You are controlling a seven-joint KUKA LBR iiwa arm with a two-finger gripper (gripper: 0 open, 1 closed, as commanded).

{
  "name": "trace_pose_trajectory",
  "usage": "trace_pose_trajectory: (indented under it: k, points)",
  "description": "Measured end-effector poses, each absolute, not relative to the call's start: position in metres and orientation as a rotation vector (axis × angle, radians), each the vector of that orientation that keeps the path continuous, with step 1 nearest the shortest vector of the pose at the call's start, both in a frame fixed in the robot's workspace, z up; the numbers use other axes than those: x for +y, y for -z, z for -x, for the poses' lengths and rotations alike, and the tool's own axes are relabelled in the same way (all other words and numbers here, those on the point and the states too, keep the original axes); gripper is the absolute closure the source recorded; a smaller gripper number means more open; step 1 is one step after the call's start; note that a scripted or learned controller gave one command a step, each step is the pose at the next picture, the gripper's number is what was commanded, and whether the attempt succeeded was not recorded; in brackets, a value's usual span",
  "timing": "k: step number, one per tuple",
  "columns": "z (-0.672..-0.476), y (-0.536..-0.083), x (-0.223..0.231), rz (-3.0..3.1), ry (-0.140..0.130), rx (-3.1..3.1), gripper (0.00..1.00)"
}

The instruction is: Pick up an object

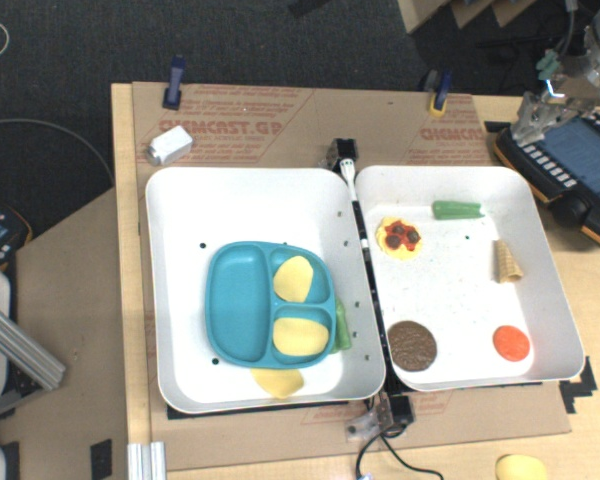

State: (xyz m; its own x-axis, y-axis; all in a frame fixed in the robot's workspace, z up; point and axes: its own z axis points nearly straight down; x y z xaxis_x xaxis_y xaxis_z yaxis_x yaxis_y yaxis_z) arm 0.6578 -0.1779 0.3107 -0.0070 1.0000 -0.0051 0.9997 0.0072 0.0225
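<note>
Yellow pieces [300, 336] fill the blue tray [242, 303] in the left bin [170, 268]; the tool [552, 88], perhaps, sits top right, state unclear.

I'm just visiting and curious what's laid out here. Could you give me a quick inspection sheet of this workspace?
Surface: cardboard-covered bench bearing a left bin and a right bin.
Job's things: left bin holds a blue divided tray with two yellow pieces, a third yellow piece beside it. Right bin holds a green piece, pizza toy, cone, brown disc, orange disc.
Clutter: white block, two clamps.
Grippers: gripper at upper right, away from the bins.
Cables: black cable at front edge.
Surroundings: dark carpet.
</note>
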Motion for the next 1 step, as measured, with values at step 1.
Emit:
trace_pose_trajectory:
  k: [1]
  points:
    - [-0.6664, -0.2620, -0.2268, -2.223, 0.002, 2.215, 1.00]
